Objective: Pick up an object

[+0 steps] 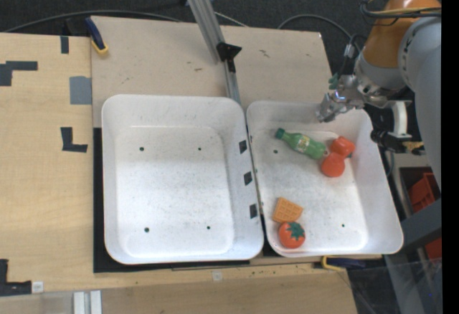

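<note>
the gripper [328, 109] hangs over the far right corner of the right bin [373, 230]; whether the fingers are apart or closed cannot be told, and nothing is seen between them. a green bottle [301, 143] lies near the far edge, two red objects [337, 157] touching it. an orange cracker [287, 209] and a tomato [292, 234] sit at the near edge. the left bin [115, 169] stands alongside.

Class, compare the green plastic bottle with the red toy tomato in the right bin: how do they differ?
The green plastic bottle is long and slim and lies on its side; the red toy tomato is round and squat. The bottle lies at the bin's far end, the tomato by its near rim. Both rest in the right white bin.
</note>
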`<move>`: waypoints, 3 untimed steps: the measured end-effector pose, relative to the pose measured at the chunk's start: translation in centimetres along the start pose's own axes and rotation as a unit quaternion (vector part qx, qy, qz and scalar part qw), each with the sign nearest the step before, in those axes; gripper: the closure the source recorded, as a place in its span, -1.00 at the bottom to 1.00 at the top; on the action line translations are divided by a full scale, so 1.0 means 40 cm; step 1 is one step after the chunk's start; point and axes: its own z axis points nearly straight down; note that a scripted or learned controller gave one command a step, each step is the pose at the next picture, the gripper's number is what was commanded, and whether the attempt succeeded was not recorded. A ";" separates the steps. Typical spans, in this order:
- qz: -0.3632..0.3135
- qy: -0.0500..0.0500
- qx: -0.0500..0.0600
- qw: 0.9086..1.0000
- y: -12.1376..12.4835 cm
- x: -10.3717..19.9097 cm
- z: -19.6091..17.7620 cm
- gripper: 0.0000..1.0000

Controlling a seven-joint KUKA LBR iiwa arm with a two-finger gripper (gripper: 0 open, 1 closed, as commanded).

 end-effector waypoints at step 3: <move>-0.001 0.001 0.003 1.000 -0.016 0.133 -0.189 1.00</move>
